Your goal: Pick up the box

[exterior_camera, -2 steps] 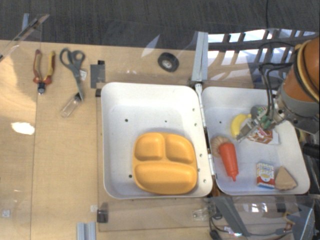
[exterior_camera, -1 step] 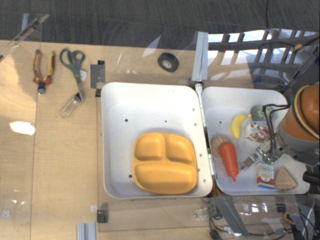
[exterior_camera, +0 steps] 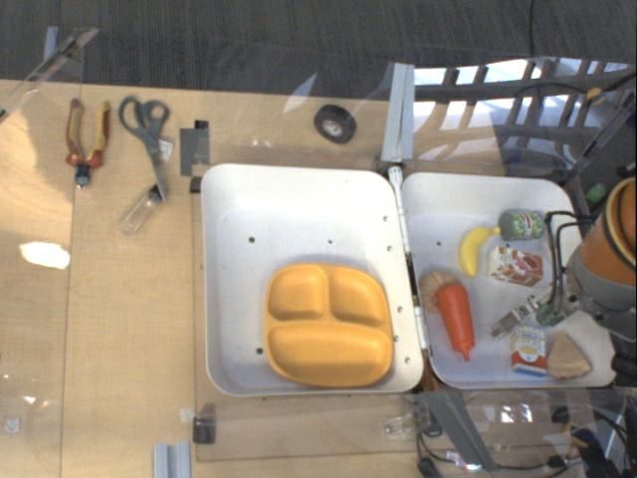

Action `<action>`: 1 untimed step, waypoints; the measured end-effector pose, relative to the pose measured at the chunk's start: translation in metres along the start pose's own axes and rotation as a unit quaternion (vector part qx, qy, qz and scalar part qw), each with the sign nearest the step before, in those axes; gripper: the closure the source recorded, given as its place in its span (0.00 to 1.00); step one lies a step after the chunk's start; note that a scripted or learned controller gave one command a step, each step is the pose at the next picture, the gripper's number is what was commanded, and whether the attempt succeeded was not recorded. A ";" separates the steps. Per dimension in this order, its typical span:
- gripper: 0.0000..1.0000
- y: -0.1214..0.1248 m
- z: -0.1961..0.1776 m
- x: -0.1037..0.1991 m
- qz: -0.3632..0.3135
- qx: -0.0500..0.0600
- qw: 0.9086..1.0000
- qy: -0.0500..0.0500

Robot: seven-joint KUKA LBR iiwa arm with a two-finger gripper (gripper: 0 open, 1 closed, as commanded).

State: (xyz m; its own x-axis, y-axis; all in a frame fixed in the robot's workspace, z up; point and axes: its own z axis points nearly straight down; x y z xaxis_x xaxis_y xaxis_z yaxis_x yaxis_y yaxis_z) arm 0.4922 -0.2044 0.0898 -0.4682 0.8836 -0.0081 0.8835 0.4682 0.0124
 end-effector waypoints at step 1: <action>1.00 0.004 -0.013 -0.003 -0.001 -0.005 1.000 -0.006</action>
State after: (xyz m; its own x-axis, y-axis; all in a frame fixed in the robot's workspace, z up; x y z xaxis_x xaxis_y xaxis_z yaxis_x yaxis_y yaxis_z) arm 0.4967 -0.2053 0.1028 -0.4696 0.8826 -0.0210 0.8824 0.4700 0.0216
